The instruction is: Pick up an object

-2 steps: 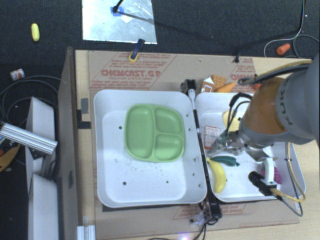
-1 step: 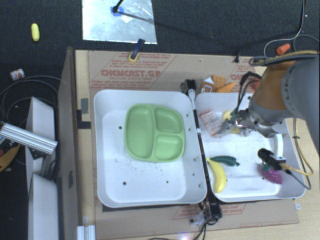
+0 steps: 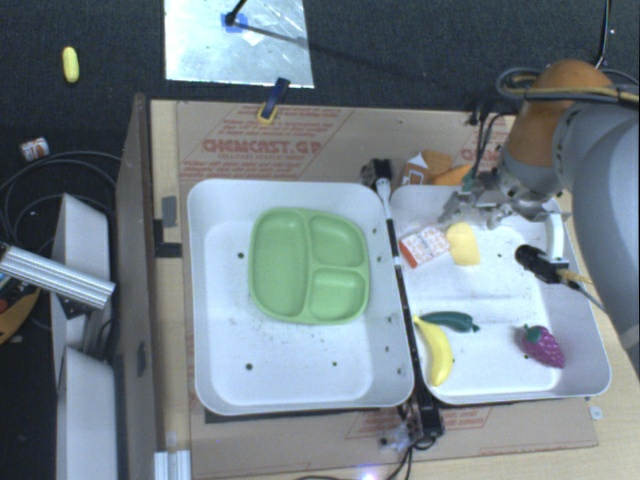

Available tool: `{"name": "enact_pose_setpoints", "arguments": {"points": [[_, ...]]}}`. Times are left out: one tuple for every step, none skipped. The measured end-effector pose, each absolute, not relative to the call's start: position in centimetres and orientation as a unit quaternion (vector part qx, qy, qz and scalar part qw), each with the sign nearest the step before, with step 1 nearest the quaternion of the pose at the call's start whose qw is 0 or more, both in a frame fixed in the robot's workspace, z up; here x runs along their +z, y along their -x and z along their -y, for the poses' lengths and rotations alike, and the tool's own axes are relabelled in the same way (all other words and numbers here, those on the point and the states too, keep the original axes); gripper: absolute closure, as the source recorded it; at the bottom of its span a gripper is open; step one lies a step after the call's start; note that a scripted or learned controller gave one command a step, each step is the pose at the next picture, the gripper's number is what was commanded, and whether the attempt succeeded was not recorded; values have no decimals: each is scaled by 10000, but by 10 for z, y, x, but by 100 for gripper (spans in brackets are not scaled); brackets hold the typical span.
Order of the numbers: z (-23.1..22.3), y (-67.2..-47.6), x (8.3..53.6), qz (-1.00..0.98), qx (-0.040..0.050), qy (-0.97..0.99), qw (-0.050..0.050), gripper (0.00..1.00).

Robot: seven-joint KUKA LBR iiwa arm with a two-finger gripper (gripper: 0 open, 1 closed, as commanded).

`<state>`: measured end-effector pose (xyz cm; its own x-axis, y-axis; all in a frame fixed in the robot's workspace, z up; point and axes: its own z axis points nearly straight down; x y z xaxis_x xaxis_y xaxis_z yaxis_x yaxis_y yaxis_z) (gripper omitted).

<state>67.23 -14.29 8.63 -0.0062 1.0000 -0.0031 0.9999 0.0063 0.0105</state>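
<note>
The right bin [image 3: 590, 368] holds several things. A pale yellow lemon-like object [image 3: 463, 244] lies at the back, with a small white and red packet [image 3: 423, 245] just to its left. Toward the front are a dark green pepper [image 3: 449, 320], a yellow banana [image 3: 436, 350] and a purple bunch of grapes [image 3: 541, 345]. My gripper [image 3: 472, 206] hangs over the back of the right bin, just above and behind the yellow object. Nothing shows between it and the bin floor.
The left bin [image 3: 215, 368] bears a green divided plate [image 3: 308, 266]. An orange thing [image 3: 440, 171] lies on the cardboard behind the right bin. The grey arm [image 3: 600, 178] comes in from the right over the bin's far right corner.
</note>
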Motion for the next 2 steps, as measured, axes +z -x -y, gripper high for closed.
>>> {"name": "enact_pose_setpoints", "arguments": {"points": [[125, -657, 85, -7092, 4, -7050, 6, 0], [143, -670, 86, -7078, 13, -7064, 24, 0]]}}
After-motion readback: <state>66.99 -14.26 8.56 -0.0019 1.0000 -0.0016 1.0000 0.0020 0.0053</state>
